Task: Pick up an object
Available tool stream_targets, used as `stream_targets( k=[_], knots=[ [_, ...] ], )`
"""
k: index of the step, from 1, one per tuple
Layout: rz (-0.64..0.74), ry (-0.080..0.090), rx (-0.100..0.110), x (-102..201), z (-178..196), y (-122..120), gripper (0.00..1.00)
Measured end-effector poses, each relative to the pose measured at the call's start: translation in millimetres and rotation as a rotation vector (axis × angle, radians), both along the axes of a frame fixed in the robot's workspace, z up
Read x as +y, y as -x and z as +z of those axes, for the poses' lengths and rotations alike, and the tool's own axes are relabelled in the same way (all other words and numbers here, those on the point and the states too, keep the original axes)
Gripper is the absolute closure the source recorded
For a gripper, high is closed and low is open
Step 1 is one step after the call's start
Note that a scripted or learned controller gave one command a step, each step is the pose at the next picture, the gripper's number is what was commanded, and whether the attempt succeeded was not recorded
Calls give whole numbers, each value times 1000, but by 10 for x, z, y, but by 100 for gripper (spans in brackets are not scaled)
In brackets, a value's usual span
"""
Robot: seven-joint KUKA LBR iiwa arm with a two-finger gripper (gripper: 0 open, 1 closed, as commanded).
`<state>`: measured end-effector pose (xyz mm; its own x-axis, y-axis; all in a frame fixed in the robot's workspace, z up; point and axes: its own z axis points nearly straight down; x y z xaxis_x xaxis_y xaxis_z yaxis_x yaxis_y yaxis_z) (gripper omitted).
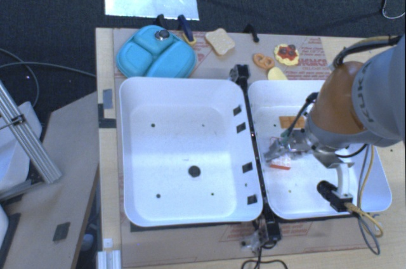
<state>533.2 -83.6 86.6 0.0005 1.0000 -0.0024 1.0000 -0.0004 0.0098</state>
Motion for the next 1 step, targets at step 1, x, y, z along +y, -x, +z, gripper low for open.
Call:
stream_targets(
  k=[1],
  knots=[
    [-1,-1,3,-650,-1,-292,0]
  ],
)
